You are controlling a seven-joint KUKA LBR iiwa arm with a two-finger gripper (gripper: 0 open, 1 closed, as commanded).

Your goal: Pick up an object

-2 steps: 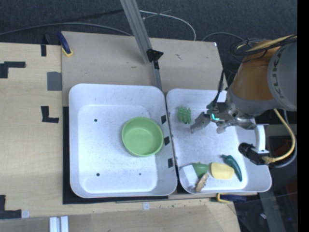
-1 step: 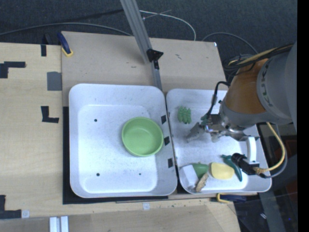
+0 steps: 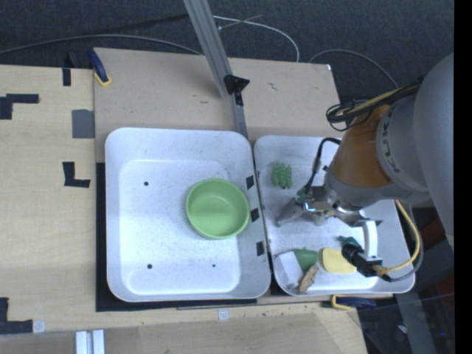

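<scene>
My gripper (image 3: 289, 207) hangs low over the middle of the right bin (image 3: 324, 147), pointing left toward the divider. Its fingers stand open with only bare bin floor between them. A small knobbly green object (image 3: 281, 174) lies just above the gripper, a short way apart from it. Along the bin's front edge lie a green cone-shaped object (image 3: 304, 258), a yellow object (image 3: 335, 261) and a small brown stick (image 3: 307, 277). A teal piece (image 3: 351, 240) shows beside the wrist, partly hidden by the arm.
A green bowl (image 3: 217, 208) sits upright in the left bin (image 3: 140, 161), near its right wall. A slanted metal pole (image 3: 210, 35) crosses above the bench behind the bins. The grey and orange arm (image 3: 383, 153) covers the right bin's right side.
</scene>
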